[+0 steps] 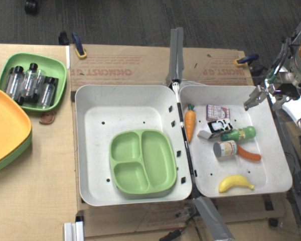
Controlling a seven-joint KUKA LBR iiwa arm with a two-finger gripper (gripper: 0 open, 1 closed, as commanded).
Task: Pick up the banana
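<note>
The yellow banana (236, 184) lies near the front edge of the right white bin (208, 170), its curve opening downward. My gripper (253, 101) hangs over the bin's far right corner, well behind the banana and apart from it. Nothing shows in its grasp. The arm reaches in from the right edge of the camera view.
In the right bin also lie a carrot (189, 123), a pink box (217, 112), a green bottle (238, 133), a small can (226, 148) and an orange-red pepper (249, 155). The left bin (90, 134) holds a green divided tray (143, 162). Bottles in a green bowl (32, 82) and orange plates (7, 129) sit far left.
</note>
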